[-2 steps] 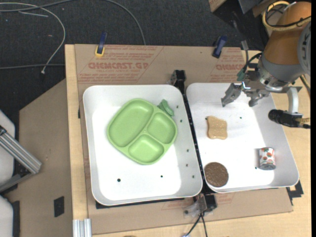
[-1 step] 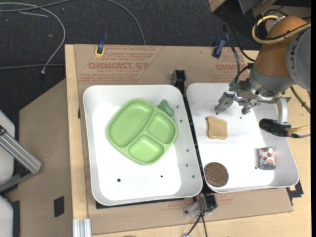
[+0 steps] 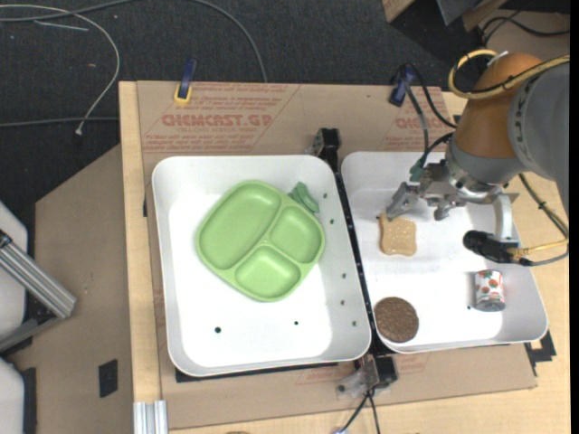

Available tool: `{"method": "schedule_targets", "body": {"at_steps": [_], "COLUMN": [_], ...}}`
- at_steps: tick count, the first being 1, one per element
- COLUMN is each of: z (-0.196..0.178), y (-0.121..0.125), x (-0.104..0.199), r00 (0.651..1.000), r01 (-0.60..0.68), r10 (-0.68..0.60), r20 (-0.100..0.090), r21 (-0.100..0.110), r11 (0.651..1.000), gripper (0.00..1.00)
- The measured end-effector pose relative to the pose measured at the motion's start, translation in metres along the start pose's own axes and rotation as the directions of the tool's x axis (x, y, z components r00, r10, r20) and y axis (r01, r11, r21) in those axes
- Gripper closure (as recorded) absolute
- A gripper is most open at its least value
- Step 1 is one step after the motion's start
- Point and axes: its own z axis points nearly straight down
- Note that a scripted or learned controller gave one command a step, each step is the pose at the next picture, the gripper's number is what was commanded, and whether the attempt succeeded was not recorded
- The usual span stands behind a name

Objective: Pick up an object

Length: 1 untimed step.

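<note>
Two white bins fill my feed, side by side on the cardboard-topped counter (image 3: 136, 242). I'm starting at the left bin (image 3: 181, 269). In it I have a light green divided plate (image 3: 261, 240) with three compartments, lying flat toward the far side. A small darker green piece (image 3: 306, 197) is touching its far right edge, but it's too small for me to name.

Across the divider is the right bin (image 3: 443, 297), and that's where the pickable things are. At its left side there's a tan slice of bread (image 3: 397, 237), lying flat about midway between far and near. Nearer to me, in the near left corner, I see a brown round disc (image 3: 396, 318), well apart from the slice.

The gripper (image 3: 419, 204) sits just far and slightly right of the bread slice. Its two fingers are spread apart with nothing between them, so it's released and holding nothing. The left finger's tip is close above the far edge of the slice, though I can't tell if it touches.

Further right, near the right wall, a small white can with red spots (image 3: 489, 290) lies on its side. The arm (image 3: 493, 120), orange band showing, reaches in from the far right.
</note>
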Motion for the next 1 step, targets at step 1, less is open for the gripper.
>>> {"method": "schedule_targets", "body": {"at_steps": [1], "z": [-0.0143], "y": [0.0016], "x": [0.0001], "r00": [1.000], "r01": [0.000], "r10": [0.000], "r20": [0.000], "r21": [-0.006], "r11": [1.000], "gripper": [1.00]}}
